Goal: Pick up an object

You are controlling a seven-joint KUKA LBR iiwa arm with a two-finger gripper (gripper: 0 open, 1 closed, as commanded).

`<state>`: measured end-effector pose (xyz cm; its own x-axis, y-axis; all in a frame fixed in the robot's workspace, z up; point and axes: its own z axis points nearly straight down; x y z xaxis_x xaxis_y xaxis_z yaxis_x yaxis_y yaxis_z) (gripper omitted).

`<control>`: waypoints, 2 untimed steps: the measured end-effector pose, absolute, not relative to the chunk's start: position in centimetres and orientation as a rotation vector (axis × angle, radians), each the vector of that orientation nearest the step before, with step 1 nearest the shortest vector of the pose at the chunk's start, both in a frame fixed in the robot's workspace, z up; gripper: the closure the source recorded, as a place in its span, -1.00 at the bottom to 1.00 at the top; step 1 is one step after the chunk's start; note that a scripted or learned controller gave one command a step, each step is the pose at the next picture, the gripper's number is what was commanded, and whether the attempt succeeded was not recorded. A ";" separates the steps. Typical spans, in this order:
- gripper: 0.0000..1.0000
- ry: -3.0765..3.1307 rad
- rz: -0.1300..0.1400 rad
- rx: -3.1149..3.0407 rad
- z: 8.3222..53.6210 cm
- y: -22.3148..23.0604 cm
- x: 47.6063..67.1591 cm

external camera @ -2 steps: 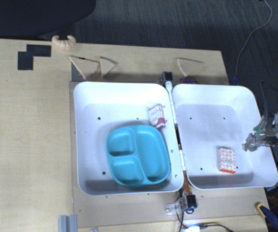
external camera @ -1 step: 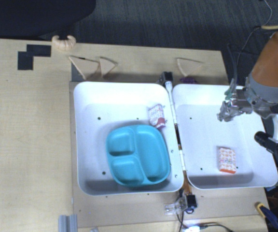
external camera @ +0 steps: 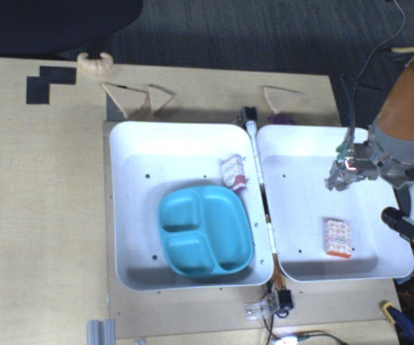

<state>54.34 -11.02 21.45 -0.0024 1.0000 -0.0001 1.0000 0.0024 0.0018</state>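
**Three objects across the two bins**

I see a turquoise divided plate (external camera: pixel 205 230) lying flat in the lower middle of the frame, three compartments facing up. Just above its upper right corner, a small white-and-red packet (external camera: pixel 233 172) lies tilted. Toward the lower right of the frame, a small rectangular packet with an orange-red pattern (external camera: pixel 338 236) lies flat, long side running vertically.
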 end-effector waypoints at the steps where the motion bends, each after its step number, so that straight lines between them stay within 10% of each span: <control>1: 1.00 2.223 0.001 2.218 19.3 -11.9 50.8; 2: 1.00 2.222 -0.001 2.220 12.3 -20.2 48.6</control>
<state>48.59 -20.17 12.26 -0.0009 1.0000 -0.0008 1.0000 0.0009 -0.0004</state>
